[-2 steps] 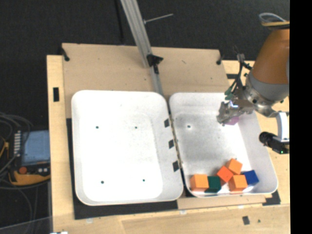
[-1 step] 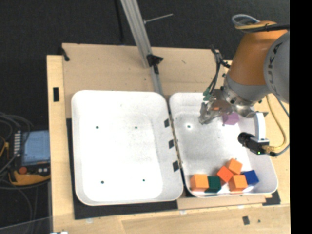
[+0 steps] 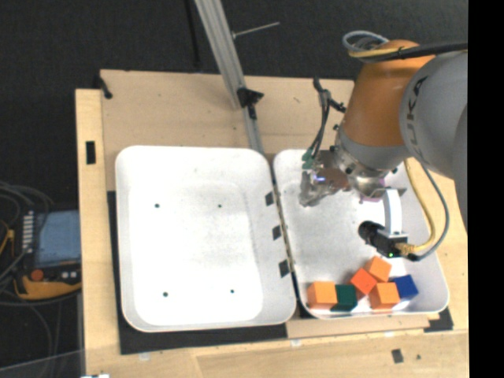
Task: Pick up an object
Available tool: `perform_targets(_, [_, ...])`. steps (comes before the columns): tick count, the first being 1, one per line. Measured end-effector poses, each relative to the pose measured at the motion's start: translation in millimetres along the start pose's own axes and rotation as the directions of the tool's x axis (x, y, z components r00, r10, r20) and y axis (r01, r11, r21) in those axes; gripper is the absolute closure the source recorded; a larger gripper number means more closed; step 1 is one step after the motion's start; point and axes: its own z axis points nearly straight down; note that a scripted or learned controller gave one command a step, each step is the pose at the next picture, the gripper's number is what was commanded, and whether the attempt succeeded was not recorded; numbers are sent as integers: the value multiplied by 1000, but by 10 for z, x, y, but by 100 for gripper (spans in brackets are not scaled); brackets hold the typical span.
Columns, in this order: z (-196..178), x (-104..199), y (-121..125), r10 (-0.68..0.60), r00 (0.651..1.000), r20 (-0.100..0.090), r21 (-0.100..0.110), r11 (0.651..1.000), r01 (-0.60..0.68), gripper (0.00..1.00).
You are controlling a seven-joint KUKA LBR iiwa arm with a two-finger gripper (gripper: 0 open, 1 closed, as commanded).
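Blocks (image 3: 362, 288), orange, green and blue, huddle at the right bin's (image 3: 331, 235) near edge. Farther in, the gripper (image 3: 315, 187) hovers over bare floor; I can't tell its grip.

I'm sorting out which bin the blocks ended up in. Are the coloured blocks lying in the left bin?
No. The coloured blocks lie clustered at the near edge of the right bin, below the gripper.

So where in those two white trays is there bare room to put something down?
The left bin shows bare floor from wall to wall. In the right bin, the middle is bare, between the gripper and the blocks crowding its near edge.
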Motion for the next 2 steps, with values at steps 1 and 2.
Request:
perform_targets(1, [95, 514, 24, -1, 1000, -1, 3, 1000, 1, 100])
perform_targets(2, [71, 999, -104, -3, 1000, -3, 3, 1000, 3, 100])
